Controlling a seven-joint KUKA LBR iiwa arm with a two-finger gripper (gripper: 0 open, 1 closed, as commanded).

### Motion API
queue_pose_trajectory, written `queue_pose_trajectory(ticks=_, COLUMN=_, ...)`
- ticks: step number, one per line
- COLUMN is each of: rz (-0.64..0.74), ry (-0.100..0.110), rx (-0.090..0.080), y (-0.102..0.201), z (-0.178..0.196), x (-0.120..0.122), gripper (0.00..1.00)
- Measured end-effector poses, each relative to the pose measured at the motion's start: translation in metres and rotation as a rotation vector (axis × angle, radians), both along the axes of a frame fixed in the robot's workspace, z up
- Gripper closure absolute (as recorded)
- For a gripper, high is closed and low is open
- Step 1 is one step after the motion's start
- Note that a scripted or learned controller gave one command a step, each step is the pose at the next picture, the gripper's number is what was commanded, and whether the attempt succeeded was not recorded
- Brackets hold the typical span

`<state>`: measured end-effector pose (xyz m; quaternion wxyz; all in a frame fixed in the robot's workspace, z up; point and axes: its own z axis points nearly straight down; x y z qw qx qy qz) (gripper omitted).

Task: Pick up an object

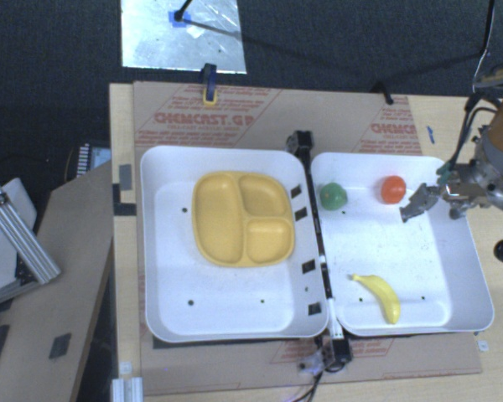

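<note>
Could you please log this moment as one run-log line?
gripper: open, holding nothing, above right bin | nearest: tomato | lime, banana untouched | yellow tray in left bin

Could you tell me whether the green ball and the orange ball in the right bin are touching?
Apart. The camera view shows bare white bin floor between the green ball and the orange ball.

The grey arm [499,145] is cut off by the right edge, its upper links out of frame. At the left edge, a slanted metal rail [12,229] is cropped too. The gripper [436,199] fingers are too small to judge
</note>
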<state>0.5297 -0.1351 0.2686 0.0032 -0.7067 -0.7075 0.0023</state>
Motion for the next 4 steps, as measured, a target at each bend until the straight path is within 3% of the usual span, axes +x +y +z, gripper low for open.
queue_pose_trajectory(ticks=1, rz=0.002, ry=-0.009, rx=-0.001, y=0.0, z=0.005, x=0.002, gripper=0.0)
queue_pose_trajectory(ticks=4, rz=-0.001, ry=-0.004, rx=-0.001, y=-0.02, z=-0.145, x=0.014, gripper=0.0)
